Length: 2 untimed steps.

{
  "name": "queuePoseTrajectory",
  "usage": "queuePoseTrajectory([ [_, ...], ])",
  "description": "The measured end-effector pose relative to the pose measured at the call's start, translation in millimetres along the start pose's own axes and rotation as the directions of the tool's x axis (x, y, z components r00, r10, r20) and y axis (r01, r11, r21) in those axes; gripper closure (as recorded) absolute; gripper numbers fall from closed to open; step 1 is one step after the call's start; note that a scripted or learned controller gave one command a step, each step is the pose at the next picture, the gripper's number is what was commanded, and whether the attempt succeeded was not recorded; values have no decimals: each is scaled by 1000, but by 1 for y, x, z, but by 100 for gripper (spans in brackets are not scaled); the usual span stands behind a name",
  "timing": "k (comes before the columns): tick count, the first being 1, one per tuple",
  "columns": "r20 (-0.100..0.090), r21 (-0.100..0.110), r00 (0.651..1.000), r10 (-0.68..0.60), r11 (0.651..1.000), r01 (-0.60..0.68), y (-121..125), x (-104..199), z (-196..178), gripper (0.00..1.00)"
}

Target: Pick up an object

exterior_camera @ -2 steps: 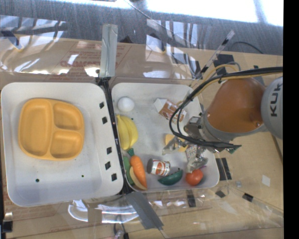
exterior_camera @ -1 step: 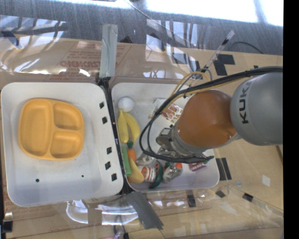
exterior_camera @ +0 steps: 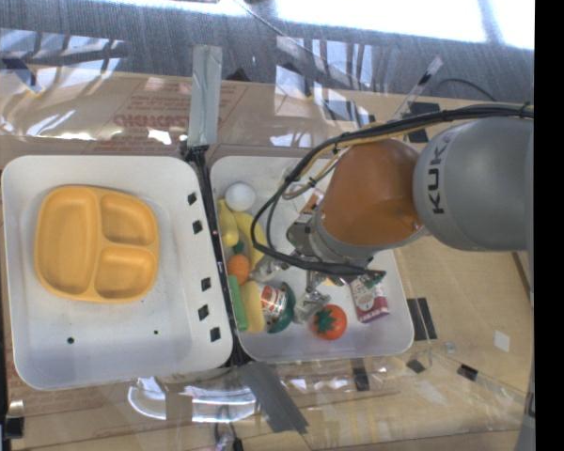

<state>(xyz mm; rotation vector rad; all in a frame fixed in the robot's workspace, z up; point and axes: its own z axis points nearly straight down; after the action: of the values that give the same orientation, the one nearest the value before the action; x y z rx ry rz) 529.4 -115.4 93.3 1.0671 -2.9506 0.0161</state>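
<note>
My gripper (exterior_camera: pixel 312 297) is low in the right bin (exterior_camera: pixel 395 332), under the orange wrist band, among the toy foods. Just left of it lies a small can (exterior_camera: pixel 276 306) with a red and green label. A red tomato (exterior_camera: pixel 328 322) sits right below it, and a red and white packet (exterior_camera: pixel 368 300) lies to its right. Along the bin's left wall are a white ball (exterior_camera: pixel 239 195), a yellow banana-like piece (exterior_camera: pixel 231 225), a small orange (exterior_camera: pixel 238 268), a green piece (exterior_camera: pixel 234 301) and another yellow piece (exterior_camera: pixel 252 306). The arm hides the bin's middle.
The left bin (exterior_camera: pixel 38 355) holds a yellow divided plate (exterior_camera: pixel 96 242) in its upper half. Black cables (exterior_camera: pixel 291 181) loop from the arm over the right bin's top. Tape strips and clear plastic edge the bench around both bins.
</note>
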Motion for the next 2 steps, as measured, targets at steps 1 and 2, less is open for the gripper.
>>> queuePoseTrajectory([
  [1,7,6,998,59,998,-59,13,7,-1,0],
  [2,10,8,984,176,984,-176,28,28,-2,0],
])
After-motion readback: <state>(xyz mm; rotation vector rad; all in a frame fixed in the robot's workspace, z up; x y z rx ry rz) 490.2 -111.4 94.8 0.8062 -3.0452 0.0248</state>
